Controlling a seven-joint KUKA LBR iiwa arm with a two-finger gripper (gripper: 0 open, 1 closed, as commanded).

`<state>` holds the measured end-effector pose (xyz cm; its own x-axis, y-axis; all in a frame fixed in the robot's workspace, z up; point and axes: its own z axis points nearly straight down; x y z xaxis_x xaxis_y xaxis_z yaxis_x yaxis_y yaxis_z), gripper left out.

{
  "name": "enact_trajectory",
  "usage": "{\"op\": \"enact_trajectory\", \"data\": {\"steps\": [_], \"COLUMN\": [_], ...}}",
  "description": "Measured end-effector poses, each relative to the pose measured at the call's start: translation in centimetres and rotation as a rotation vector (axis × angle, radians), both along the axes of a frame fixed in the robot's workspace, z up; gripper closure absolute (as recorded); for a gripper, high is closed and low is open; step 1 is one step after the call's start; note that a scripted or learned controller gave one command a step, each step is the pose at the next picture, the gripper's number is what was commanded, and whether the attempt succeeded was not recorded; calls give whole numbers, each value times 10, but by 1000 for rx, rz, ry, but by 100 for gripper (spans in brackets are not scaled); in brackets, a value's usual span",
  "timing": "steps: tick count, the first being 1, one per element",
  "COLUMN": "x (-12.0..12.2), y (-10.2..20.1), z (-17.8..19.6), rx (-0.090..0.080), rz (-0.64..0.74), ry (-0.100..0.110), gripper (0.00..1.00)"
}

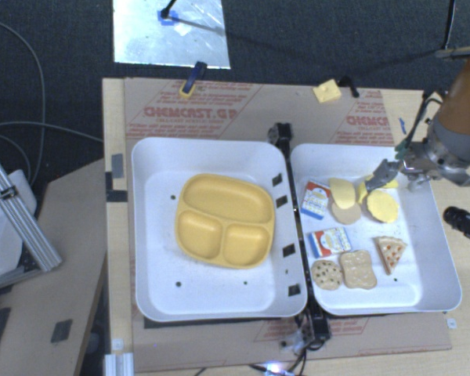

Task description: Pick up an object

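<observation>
Here, in the camera view, the bench (219, 96) carries two shallow white bins side by side. The left bin (153, 210) holds a yellow divided plate (223, 219) near its middle, with bare white floor on all sides of it, widest toward the left wall and the near rim. The right bin (431, 280) is more crowded: a red-and-white carton (316, 200) by the dividing wall, a pale round piece (344, 200) beside it, a yellow disc (382, 207) further right, and below them a second small carton (329, 242), a round cookie (326, 273), a square cracker (358, 269) and a pizza slice (390, 251). Open floor remains along the right bin's near rim and far wall.

The arm (462, 124) reaches in from the right, its wrist over the right bin's far right corner. The end effector (384, 175) sits low just above the yellow disc, with something yellow at its tip; whether it is apart, together or clamped on that yellow piece I cannot tell, since the tip is small and blurred. The arm is cut off at the right edge and hides part of the bin's right wall. A yellow block (327, 92) lies on the bench beyond the bins.
</observation>
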<state>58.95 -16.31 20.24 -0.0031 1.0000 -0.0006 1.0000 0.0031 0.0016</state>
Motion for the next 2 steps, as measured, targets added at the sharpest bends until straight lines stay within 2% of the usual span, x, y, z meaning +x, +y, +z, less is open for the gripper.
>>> {"op": "enact_trajectory", "data": {"steps": [1,2], "x": [4,83], "y": [-46,-29], "z": [-89,-118], "rx": [0,-1], "rz": [-5,6], "ry": [6,-6], "gripper": [0,0]}}
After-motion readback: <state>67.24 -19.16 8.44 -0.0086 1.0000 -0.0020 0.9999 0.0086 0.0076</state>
